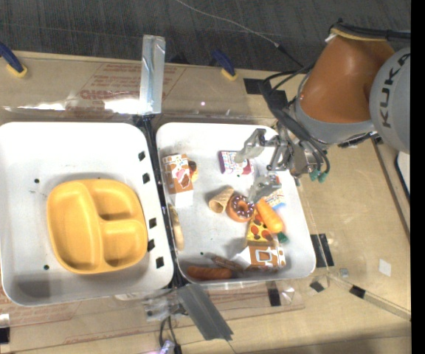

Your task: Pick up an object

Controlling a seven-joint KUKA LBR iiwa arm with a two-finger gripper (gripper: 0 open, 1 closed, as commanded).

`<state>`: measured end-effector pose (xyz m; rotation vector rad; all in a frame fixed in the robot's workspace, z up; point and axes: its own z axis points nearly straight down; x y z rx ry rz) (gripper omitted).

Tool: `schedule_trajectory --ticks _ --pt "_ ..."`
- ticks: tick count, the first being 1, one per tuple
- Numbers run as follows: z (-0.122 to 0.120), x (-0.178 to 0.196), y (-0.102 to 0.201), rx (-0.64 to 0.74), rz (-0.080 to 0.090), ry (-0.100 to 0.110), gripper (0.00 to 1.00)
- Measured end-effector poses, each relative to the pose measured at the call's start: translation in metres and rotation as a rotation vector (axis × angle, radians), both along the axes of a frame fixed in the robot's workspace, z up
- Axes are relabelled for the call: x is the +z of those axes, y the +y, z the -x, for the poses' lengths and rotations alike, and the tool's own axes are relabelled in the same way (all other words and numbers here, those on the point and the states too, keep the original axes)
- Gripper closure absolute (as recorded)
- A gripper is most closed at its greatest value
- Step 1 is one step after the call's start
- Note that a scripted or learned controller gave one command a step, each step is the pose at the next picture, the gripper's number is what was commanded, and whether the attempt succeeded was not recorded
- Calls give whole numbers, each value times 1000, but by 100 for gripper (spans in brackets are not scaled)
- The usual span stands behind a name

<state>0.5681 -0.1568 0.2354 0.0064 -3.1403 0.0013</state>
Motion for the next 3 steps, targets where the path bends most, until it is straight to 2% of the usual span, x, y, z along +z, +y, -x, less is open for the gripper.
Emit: schedule_trajectory --ticks 1,2,3 --pt "20 -132 -1 -59 -4 10 0" --pt "44 -144 25 -239 -2 3 0" --pt "80 -144 20 -305 -1 2 0"
